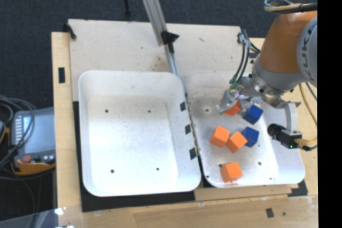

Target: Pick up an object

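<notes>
Worktop [107, 45] carries two white bins. Left bin [133, 131] sits beside right bin [267, 168]. Arm [288, 50] reaches over right bin. Claw [231, 104] low at an orange block [233, 109]; its opening cannot be told. Blue blocks [253, 114] [250, 135] alongside. More orange blocks: two touching [219, 136] [236, 141], one apart [231, 171].

An orange block [232, 109] and a blue block [253, 114] crowd the gripper [231, 100]. Bare bin floor [206, 96] lies open toward the divider.
</notes>
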`<state>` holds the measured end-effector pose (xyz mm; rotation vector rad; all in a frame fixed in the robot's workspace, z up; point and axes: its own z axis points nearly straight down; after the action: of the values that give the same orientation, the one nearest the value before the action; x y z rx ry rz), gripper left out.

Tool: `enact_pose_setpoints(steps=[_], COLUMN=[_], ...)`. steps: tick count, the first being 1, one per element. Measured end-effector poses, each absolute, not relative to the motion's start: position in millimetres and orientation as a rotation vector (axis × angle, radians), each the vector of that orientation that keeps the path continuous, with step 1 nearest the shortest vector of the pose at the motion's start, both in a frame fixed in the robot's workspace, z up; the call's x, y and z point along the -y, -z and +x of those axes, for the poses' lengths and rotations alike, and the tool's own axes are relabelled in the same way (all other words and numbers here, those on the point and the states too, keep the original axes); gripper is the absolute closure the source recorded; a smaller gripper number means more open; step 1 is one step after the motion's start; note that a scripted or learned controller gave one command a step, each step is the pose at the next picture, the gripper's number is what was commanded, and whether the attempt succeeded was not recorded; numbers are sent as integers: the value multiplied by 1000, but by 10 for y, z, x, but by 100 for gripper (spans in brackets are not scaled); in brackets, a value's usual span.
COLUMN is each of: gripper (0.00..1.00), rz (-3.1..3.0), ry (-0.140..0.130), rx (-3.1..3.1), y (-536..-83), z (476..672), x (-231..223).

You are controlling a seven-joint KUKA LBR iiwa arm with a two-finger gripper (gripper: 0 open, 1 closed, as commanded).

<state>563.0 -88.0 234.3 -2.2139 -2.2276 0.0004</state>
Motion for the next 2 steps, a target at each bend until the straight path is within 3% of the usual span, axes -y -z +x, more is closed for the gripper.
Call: enact_pose_setpoints(steps=[2], gripper=[100], rz=[-2211], ry=[3], rx=[2231], y=[-2512], z=[5653], x=[-235])
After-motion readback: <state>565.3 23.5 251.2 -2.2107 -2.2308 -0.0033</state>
